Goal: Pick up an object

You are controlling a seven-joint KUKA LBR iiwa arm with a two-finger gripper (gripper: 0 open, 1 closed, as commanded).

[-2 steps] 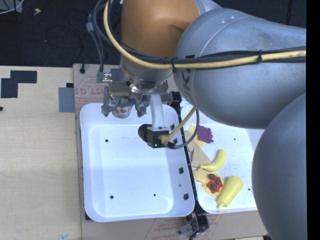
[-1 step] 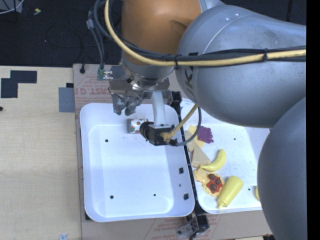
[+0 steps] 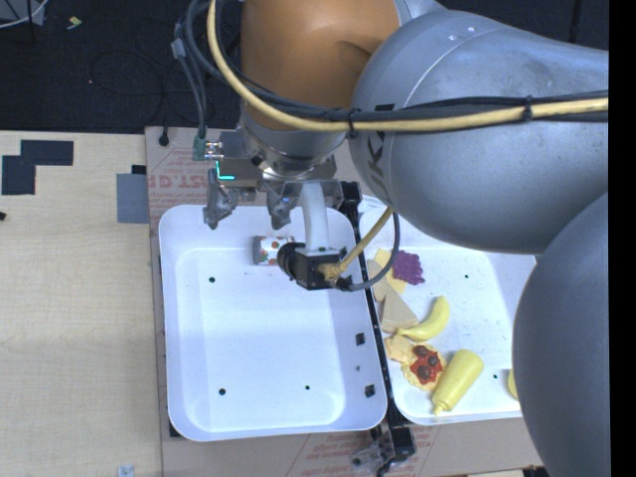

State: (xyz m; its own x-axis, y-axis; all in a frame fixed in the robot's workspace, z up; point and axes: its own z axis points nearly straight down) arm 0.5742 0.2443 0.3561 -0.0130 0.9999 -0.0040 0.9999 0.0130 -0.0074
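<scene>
My gripper [image 3: 246, 213] hangs over the back part of the left white bin [image 3: 189, 366]. Its two grey fingers [image 3: 214, 211] stand apart, open, with nothing between them. A small brown-and-white object [image 3: 265, 250] lies on the bin floor just in front of the right finger, apart from both. A black fitting with a yellow cable [image 3: 310, 266] sits right beside that object. The arm's orange band and grey links cover the top and right of the view.
The right bin [image 3: 497, 266] holds purple grapes [image 3: 407, 264], a banana [image 3: 430, 320], a yellow bottle [image 3: 455, 380], a pizza slice [image 3: 422, 364] and a beige wedge [image 3: 396, 308]. A black divider [image 3: 374, 346] separates the bins. Wooden bench lies to the left.
</scene>
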